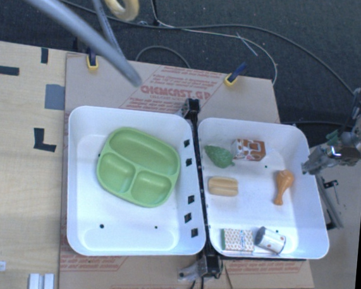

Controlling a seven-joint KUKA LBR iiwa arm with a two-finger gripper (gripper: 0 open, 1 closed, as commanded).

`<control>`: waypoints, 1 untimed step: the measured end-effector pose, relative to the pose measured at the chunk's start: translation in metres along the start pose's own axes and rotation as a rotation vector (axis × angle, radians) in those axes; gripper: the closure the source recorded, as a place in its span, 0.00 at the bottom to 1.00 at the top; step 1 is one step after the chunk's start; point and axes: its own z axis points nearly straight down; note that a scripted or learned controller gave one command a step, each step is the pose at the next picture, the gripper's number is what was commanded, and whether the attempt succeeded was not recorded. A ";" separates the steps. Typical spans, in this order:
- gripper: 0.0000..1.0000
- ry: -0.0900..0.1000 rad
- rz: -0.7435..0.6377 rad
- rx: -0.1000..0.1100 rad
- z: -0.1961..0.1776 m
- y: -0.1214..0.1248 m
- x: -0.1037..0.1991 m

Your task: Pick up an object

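Observation:
The right bin (295, 138) holds several small objects. A green leafy piece (218, 155) lies near the divider, with a brown and white carton (249, 149) beside it. A tan bun (223, 187) sits mid-bin and an orange drumstick (282, 185) lies toward the right wall. At the front are a small patterned box (238, 240) and a silver can (269, 239) on its side. My gripper (322, 157) hangs just outside the bin's right rim, above and right of the drumstick, touching none of them.
The left bin (78, 182) holds a green divided plate (139, 166). A black divider strip (193, 174) runs between the bins. Cables cross the dark floor behind the cardboard base (173, 89). A grey pole (66, 15) slants across the top left.

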 end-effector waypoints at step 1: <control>1.00 0.001 0.000 0.002 -0.022 0.001 0.001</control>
